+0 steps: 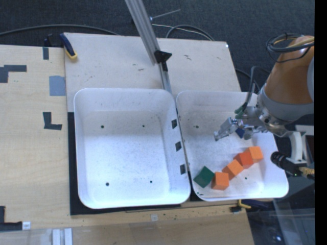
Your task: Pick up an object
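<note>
Overhead slanted view of a table [117, 50] carrying two shallow white bins side by side. The left bin [82, 137] has a speckled floor; the right bin [204, 98] holds all the loose pieces. The arm [288, 80] enters from the right, and its claw [225, 130] hangs over the middle of the right bin, pointing toward the divide between the bins. Nothing is seen between its tips. Whether the tips are spread or pressed together cannot be told at this sharpness.

The candidate objects lie in the near right part of the right bin, below and to the right of the claw and apart from it. Three orange blocks form a slanted chain: an upper orange block [250, 156], a middle orange block [234, 168] touching it, and a lower orange block [220, 180] touching the middle one. A green block [204, 177] sits just beside the lower orange block, near the bin's inner wall.

Judged from shape alone, these are small, rigid, light cubes, unlikely to deform or break. Their flat faces suit a pinch across two opposite sides. The green block and the upper orange block, each at an end of the row, look easiest, having more free faces. The middle block is hemmed in on two sides. A smooth cube may slip or twist if pinched off-centre or across a corner.
</note>
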You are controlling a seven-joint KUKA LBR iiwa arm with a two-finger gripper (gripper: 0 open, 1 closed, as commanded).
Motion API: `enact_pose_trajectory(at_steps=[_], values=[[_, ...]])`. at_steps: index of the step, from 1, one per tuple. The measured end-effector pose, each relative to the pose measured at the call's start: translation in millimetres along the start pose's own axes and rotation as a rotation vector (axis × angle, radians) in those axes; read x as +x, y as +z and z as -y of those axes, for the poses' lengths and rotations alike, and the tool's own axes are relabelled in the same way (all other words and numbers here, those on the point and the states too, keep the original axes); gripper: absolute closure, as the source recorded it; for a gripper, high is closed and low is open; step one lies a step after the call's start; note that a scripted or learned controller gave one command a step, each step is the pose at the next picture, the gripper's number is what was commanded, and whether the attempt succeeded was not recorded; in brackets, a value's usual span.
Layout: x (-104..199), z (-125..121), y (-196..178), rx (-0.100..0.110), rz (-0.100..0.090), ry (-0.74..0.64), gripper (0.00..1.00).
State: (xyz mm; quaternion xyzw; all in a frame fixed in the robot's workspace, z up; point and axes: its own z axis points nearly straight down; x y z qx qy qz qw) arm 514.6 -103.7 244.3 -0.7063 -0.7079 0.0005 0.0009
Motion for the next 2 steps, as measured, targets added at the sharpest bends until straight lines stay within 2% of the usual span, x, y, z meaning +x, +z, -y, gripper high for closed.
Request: enact_pose_trajectory(at_steps=[1, 2], values=[[-44.7, -66.3, 54.9, 0.001, 0.003, 0.002, 0.0], [-84.8, -147.3, 157.4, 0.003, 0.001, 0.0, 0.0]])
